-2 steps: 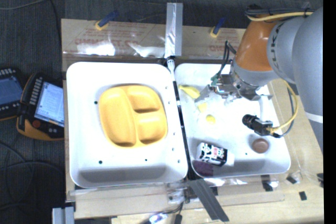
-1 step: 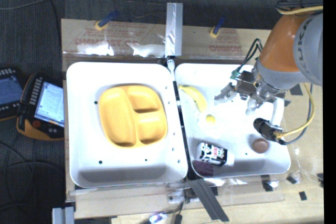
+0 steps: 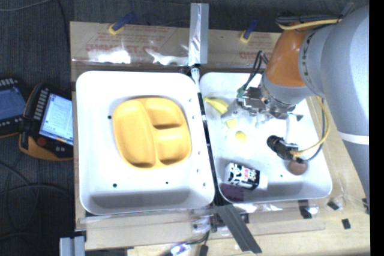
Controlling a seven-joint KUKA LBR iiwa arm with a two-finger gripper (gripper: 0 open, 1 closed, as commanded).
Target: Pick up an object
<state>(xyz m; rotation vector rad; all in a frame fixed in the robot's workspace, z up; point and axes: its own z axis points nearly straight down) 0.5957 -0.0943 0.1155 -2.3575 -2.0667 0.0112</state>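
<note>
Because the grey arm (image 3: 354,69) leans in from the right of the frame and its orange band (image 3: 285,63) sits over the wrist, the hand (image 3: 267,110) is mostly covered. It is low in the upper middle of the right bin (image 3: 282,186), and I cannot tell whether it is spread or pressed together.

Just left of it lies a curved yellow piece (image 3: 216,106). Below that are a small pale scrap (image 3: 230,123) and a small yellow blob (image 3: 240,136), both too small to name. Toward the bin's lower edge lies a black-and-white packet (image 3: 243,175), its print blurred beyond reading. A dark purple thing (image 3: 233,192) touches it from below and is hard to make out. A brown round thing (image 3: 297,166) sits toward the lower right of the bin, its outline unclear.

The left bin (image 3: 96,177) holds a yellow divided tray (image 3: 153,132) in its middle.

Along the top of the counter, a clear sheet (image 3: 138,45) over brown board carries faint reddish lettering that I cannot read. A blue-and-yellow clamp (image 3: 122,23) grips its upper left edge and a second clamp (image 3: 248,33) its upper right.

At the left of the frame, on the dark carpet (image 3: 36,201), rests a handheld controller (image 3: 51,123). Its lit screen shows text too small to read. Another dark device (image 3: 11,106) beside it is cut off by the frame's edge.
</note>
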